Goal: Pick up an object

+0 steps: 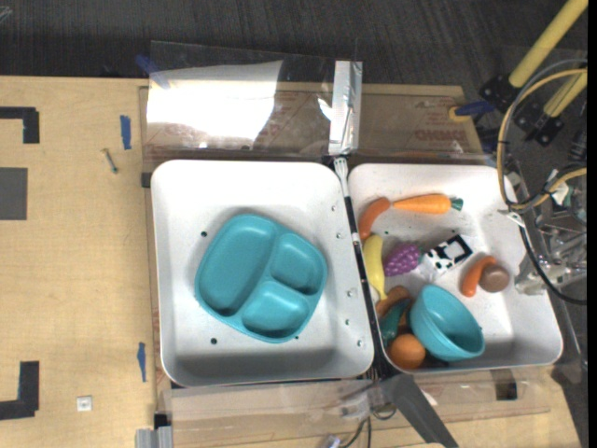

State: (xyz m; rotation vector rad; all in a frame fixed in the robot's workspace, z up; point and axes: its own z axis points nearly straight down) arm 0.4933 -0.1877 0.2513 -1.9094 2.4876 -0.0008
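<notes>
The right bin [522, 329] holds several toy items. An orange carrot [424, 203] lies at its far side, with a small orange piece [372, 215] beside it. A yellow banana [373, 263] runs along the left wall, next to purple grapes [403, 259] and a black-and-white cube [448, 253]. A brown and orange piece [485, 276] sits toward the right. At the near side, a teal bowl [446, 323] lies tilted beside an orange ball [407, 350] and a brown and green item [392, 310].
The left bin [187, 194] carries a teal divided plate [261, 275]. Cables and a metal fitting [546, 250] hang over the right bin's right edge. A clear plastic sheet [242, 105] lies behind the bins. A yellow bar [558, 26] slants at the top right.
</notes>
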